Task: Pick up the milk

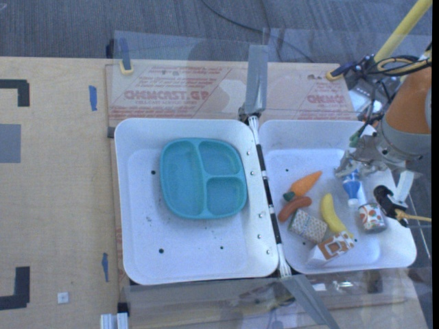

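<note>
One milk carton just below banana; light, crushable card, grasp flat sides; tool state unclear

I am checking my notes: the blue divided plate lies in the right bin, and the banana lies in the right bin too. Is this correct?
Not quite. The camera view shows the blue divided plate in the left bin, not the right one. The banana does lie in the right bin.
</note>
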You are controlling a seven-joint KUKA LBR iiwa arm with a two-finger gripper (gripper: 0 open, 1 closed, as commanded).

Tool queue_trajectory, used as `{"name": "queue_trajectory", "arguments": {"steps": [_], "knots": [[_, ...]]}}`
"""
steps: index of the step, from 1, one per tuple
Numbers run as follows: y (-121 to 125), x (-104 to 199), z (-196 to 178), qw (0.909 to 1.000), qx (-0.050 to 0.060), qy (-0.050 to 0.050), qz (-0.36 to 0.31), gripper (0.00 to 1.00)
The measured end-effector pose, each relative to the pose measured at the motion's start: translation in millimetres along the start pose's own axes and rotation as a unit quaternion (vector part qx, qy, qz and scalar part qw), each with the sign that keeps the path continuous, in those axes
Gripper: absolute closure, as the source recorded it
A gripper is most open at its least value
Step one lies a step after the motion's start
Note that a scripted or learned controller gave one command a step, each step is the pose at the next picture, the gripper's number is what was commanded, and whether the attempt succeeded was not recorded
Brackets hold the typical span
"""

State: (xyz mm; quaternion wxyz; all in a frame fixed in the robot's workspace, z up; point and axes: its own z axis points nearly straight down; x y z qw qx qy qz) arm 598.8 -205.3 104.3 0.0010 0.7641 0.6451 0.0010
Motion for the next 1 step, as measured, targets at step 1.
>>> {"name": "queue_trajectory", "arguments": {"steps": [1], "knots": [[-13.2,64.5,-81.5,0.9999,0.002,0.000,0.014,1.00]]}}
